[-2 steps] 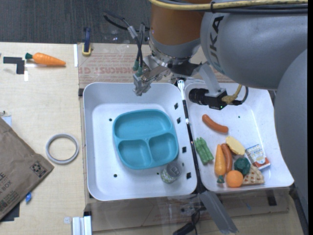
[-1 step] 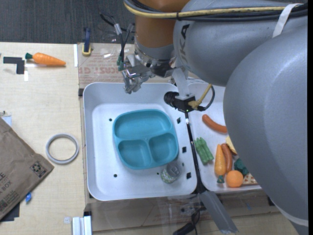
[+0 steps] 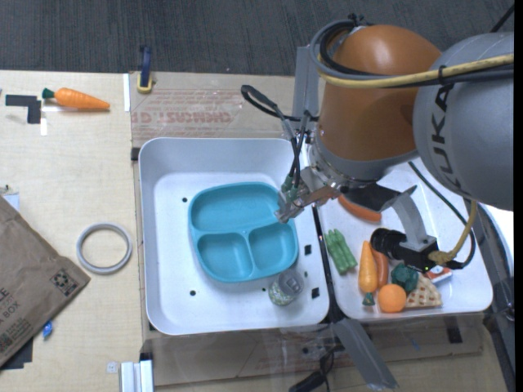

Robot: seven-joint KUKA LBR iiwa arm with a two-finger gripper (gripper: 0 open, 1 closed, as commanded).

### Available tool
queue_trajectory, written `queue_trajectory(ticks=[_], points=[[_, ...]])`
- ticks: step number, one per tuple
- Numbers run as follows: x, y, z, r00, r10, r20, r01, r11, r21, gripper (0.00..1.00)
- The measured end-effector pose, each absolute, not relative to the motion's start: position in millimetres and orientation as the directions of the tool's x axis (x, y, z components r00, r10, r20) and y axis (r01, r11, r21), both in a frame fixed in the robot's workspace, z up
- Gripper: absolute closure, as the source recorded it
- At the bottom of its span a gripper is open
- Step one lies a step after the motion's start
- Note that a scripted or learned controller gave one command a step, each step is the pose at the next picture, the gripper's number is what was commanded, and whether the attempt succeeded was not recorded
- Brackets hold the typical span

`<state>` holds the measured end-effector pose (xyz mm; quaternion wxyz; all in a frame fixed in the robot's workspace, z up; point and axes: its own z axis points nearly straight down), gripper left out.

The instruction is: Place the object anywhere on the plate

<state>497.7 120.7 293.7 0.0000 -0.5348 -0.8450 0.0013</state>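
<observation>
- While the gripper (image 3: pixel 288 205) hangs at the right rim of the blue plate (image 3: pixel 242 242), centre frame, whether it grips anything cannot be told.
- Toy foods, likely the task's object among them, lie in the right bin (image 3: pixel 478 288), lower right: a green pod (image 3: pixel 341 250), a carrot (image 3: pixel 368 269), an orange (image 3: pixel 392 298).
- A release this near the rim risks a drop beside the plate.
</observation>
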Motion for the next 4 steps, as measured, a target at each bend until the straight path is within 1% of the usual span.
queue_trajectory(ticks=[1, 2, 3, 4], points=[[583.5, 166.4, 281.1, -0.686, 0.728, -0.001, 0.728, 0.686, -0.001, 1.0], [571.2, 64.1, 190.8, -0.835, 0.55, 0.0, 0.55, 0.835, -0.001, 1.0], [616.0, 118.1, 139.1, -0.984, 0.18, -0.002, 0.18, 0.984, 0.001, 1.0], [577.7, 157.5, 126.5, -0.999, -0.035, 0.0, -0.035, 0.999, 0.0, 1.0]])
